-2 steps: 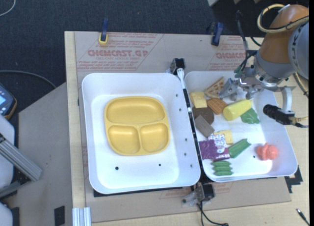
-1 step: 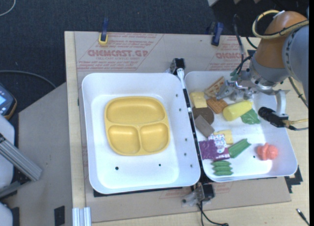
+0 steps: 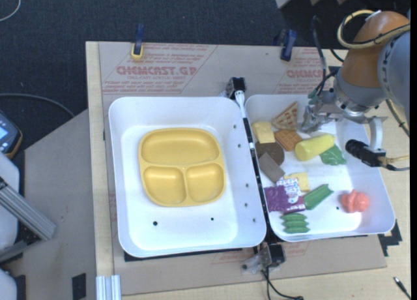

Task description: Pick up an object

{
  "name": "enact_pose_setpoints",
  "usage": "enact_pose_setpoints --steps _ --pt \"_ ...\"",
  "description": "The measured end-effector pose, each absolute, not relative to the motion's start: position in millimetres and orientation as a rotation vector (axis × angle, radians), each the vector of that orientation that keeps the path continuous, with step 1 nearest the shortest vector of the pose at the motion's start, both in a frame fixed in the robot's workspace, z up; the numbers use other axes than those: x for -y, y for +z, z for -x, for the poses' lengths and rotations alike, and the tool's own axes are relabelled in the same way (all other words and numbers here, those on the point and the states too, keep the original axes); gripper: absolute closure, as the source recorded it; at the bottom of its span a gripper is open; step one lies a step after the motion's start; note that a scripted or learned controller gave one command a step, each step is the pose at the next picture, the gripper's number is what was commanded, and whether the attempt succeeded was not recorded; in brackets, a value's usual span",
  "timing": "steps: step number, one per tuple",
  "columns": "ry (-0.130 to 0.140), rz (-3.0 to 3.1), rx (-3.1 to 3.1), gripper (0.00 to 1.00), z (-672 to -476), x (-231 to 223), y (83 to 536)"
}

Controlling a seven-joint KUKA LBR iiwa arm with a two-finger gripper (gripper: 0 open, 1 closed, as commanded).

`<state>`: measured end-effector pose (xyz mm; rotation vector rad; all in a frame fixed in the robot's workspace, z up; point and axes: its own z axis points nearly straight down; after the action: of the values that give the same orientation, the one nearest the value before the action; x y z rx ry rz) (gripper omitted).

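The right bin point(image 3: 374, 217) holds several toy foods. Among them are a yellow corn-like piece point(image 3: 314, 147), a green leaf point(image 3: 333, 156), a brown cookie point(image 3: 287, 139), a waffle wedge point(image 3: 285, 116) and a pale yellow block point(image 3: 263, 131). Lower down lie a purple packet point(image 3: 283, 197), a green pepper point(image 3: 317, 196), a green pod point(image 3: 294, 222) and a pink lump point(image 3: 354, 201). My gripper point(image 3: 311, 121) is low over the bin's far part, between the waffle wedge and the corn piece. Nothing is visibly held in it.
The left bin point(image 3: 124, 181) carries a yellow three-part tray point(image 3: 181, 165). A black divider strip point(image 3: 251, 155) runs between the bins. The arm's grey and orange wrist point(image 3: 368, 57) hangs over the right bin's far right corner. Blue clamps point(image 3: 287, 44) sit at the board's far edge.
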<state>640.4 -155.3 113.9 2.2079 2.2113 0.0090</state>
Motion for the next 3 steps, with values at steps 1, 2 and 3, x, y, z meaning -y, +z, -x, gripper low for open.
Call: enact_pose_setpoints --steps 1,2,3 --pt "0.005 -2.216 -2.217 1.0 -650.1 161.0 164.5" --pt "0.004 -2.215 -2.22 1.0 -657.1 167.6 212.7" --pt "0.004 -2.216 -2.22 1.0 -658.1 167.5 226.3"
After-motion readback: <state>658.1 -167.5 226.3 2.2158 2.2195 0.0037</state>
